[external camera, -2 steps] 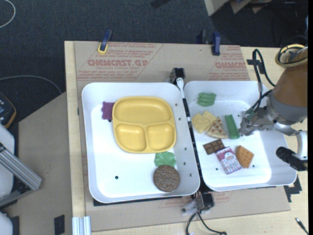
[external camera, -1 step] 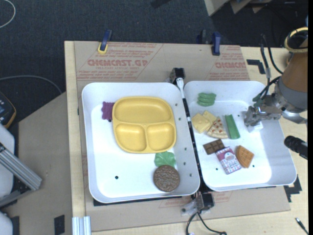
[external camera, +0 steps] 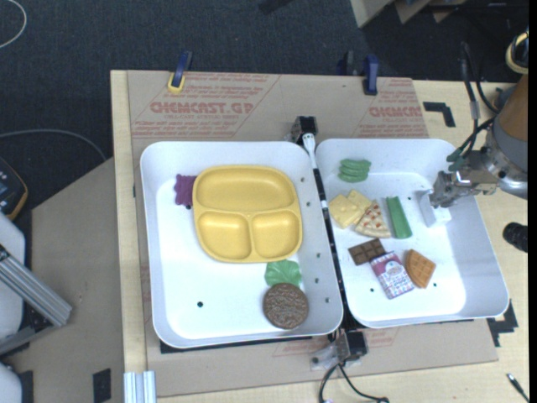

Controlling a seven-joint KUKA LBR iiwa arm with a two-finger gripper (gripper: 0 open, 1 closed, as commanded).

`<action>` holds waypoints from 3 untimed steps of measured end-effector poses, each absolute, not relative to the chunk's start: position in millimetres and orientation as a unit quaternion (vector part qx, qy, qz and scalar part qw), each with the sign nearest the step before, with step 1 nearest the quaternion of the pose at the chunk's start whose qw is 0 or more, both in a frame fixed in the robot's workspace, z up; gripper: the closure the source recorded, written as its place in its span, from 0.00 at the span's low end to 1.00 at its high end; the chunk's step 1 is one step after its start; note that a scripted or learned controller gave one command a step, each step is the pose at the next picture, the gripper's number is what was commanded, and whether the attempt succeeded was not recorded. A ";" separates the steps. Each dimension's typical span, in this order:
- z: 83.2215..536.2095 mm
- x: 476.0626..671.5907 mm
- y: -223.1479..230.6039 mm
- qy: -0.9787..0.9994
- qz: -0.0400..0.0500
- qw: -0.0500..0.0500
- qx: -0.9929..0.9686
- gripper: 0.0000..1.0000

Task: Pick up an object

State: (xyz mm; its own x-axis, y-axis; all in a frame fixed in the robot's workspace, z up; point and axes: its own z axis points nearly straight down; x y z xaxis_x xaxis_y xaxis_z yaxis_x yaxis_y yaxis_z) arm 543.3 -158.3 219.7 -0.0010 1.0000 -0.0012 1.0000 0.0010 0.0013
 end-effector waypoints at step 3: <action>216.6 533.5 -30.3 0.707 -0.001 -0.001 0.708 1.00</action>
State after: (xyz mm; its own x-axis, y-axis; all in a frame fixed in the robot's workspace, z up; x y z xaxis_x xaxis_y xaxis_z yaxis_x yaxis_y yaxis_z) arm 533.5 -30.3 216.6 0.0012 1.0000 0.0003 1.0000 -0.0012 -0.0017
